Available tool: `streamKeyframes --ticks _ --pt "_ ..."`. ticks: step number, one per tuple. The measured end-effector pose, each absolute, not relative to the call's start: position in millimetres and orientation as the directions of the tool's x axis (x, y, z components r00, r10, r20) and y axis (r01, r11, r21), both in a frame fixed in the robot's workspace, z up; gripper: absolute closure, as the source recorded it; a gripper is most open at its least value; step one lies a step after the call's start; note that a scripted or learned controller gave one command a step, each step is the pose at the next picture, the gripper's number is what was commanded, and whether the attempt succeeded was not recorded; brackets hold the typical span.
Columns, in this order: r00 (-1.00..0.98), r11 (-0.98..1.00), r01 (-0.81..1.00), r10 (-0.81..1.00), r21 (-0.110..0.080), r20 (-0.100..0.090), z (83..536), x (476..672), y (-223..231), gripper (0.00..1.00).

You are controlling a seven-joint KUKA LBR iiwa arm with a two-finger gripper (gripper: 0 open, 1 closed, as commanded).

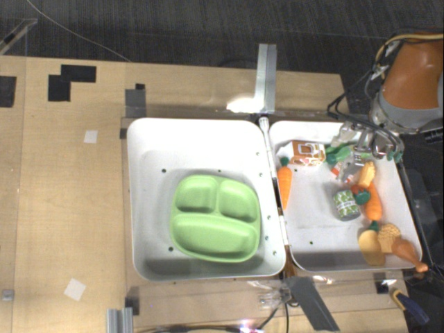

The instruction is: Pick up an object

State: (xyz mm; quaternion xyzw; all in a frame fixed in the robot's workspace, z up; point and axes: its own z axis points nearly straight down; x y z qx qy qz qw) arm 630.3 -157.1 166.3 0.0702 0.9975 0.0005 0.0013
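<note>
You looked down on two white bins side by side: the left bin [139, 186] held a green divided plate [216, 217] at its centre, and the right bin [312, 234] held a scatter of toy food. A carrot [284, 186] lay along that bin's left wall, a small orange-and-white packet [308, 154] sat near its top edge, and a green-labelled can [345, 205] rested mid-bin beside an orange piece [374, 203]. Yellow and orange pieces [386, 243] clustered at the lower right. The arm [412, 82] stood at the upper right of the frame, its gripper [366, 146] low over the bin's upper right corner.
</note>
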Motion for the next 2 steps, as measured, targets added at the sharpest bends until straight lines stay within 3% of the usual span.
streamKeyframes --ticks 1,2 --pt "-0.989 0.989 0.150 0.150 -0.001 -0.016 109.2 603.2 -193.6 0.00" --pt "-0.990 0.991 0.131 0.131 -0.004 -0.047 101.9 562.8 -205.7 0.00"
